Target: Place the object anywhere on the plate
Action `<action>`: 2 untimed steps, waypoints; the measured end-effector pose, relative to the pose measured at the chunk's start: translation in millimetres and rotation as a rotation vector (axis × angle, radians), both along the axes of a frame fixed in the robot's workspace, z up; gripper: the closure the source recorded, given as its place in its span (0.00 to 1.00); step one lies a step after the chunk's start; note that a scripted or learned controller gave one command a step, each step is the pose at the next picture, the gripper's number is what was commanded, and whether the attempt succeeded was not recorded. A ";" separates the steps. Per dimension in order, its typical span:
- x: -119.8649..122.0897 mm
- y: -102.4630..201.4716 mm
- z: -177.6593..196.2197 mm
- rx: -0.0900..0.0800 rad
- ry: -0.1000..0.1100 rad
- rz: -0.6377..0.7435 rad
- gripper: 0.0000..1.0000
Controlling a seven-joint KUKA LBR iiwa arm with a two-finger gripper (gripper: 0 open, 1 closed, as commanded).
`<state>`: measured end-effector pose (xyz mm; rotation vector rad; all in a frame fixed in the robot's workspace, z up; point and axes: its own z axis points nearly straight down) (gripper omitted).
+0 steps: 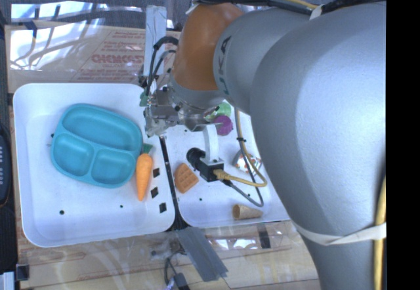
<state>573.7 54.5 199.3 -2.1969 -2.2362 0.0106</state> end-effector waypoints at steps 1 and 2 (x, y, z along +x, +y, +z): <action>48.7 42.6 121.4 0.002 -0.016 -0.008 1.00; 65.3 114.1 203.7 0.003 -0.013 -0.004 1.00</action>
